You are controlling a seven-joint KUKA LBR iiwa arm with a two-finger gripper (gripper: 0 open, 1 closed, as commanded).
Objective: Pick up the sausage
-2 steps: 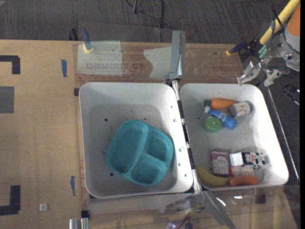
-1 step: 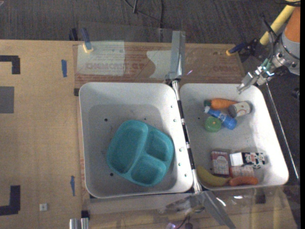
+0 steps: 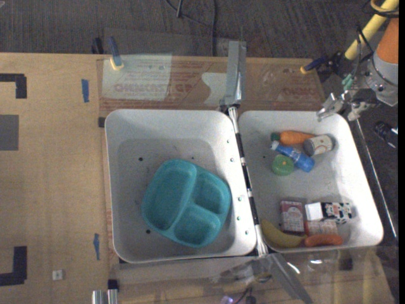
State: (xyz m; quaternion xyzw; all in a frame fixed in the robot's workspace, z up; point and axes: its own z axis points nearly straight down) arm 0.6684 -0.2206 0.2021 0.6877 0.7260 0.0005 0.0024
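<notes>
The sausage (image 3: 323,239) lies flat in the near right corner of the right bin (image 3: 367,189), a short orange-red piece running roughly parallel to the front rim and close to it. Its left end sits just beside the tip of a yellow banana (image 3: 280,234), which curves along the same front wall toward the bin's left corner. Directly behind the sausage, a row of 3 small packets crowds it: a red box (image 3: 292,216), a white block (image 3: 314,211) and a black-and-white carton (image 3: 336,211), so the sausage is hemmed between this row and the rim, with a little bare floor only to its right. Farther back, after a band of bare white floor, a second cluster holds an orange carrot (image 3: 295,137), a blue bottle (image 3: 297,156), a green round lid (image 3: 283,164) and a grey can (image 3: 319,145). The gripper (image 3: 342,103) hangs at the far right corner of the right bin, above its back rim and well apart from the sausage; whether it is spread or closed cannot be told, and nothing is seen in it. The left bin (image 3: 120,170) holds 1 teal divided plate (image 3: 186,202), tilted toward the front, with bare floor behind it. The wooden surface (image 3: 50,170) spreads to the left.
</notes>
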